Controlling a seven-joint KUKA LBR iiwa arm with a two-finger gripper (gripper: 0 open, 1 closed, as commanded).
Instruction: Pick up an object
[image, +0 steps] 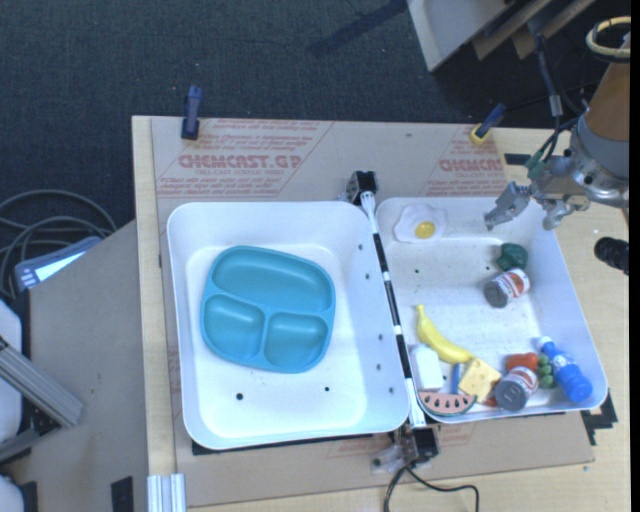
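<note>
The gripper (527, 207) hangs open, holding nothing. Just below it – a bit toward the front – lies the small can (506, 287), tipped over, its long side pointing up-right.

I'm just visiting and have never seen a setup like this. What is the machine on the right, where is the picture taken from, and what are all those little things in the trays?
The picture comes from one camera fixed above the bench, looking down at a slant. The grey machine reaching in from the right is a robot arm; at its tip is its pincer, two fingers for grabbing. It hangs over the far end of the right bin, with nothing between its fingers.

The left bin holds a blue divided plate. The right bin holds toy food: a fried egg, a banana, a watermelon slice, a piece of cheese, two small cans, a blue bottle and a small green item that I cannot identify.

The robot's job is to pick one up.
</note>
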